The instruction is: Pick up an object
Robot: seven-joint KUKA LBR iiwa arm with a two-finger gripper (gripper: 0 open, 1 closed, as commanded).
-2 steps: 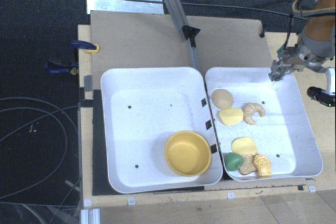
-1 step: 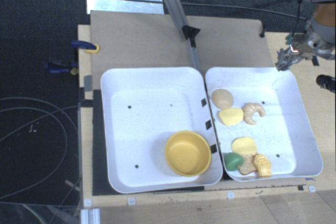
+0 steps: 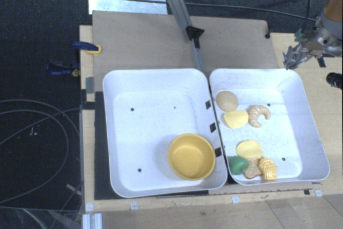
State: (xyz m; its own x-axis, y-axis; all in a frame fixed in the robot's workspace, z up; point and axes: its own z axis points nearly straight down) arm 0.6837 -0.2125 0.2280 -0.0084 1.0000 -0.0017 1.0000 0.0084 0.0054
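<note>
Your gripper [image 3: 293,57] hangs past the right bin [image 3: 308,115], far corner; jaw state unreadable. Toys [image 3: 249,115] crowd together; you risk nudging neighbours and grasping nothing.

My grey metal arm [image 3: 330,5] carries an orange band above the wrist. Below it my wrist is a pale silvery cylinder, ending in my small, dark grey claw [image 3: 292,57] of thin metal parts.
</note>
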